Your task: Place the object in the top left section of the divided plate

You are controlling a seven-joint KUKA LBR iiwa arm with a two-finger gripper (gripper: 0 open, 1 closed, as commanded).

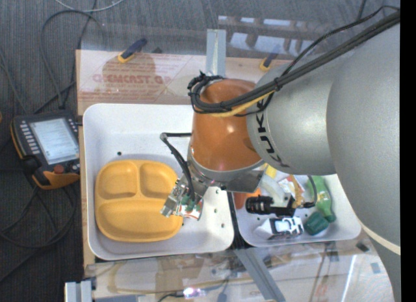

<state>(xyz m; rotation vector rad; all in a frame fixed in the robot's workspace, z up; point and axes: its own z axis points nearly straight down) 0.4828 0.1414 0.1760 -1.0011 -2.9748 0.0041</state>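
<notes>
Tool (177,204) over divided plate (133,198) right edge — left bin (130,119).

Robotics lab, not a home or kitchen. Evidence: big grey KUKA arm (325,112) with an orange band, black cable bundle (312,41) strapped along it. Teach pendant (47,145) with lit screen lying on the grey carpet floor (97,8) at left, loose cables trailing around it. Plywood bench (130,80) with printed lettering, held by clamps (132,50) at the back edge, aluminium framing below. Two shallow white bins: left bin (130,115) holds a yellow divided plate (133,197), right bin (344,226) holds mixed small test objects.
</notes>
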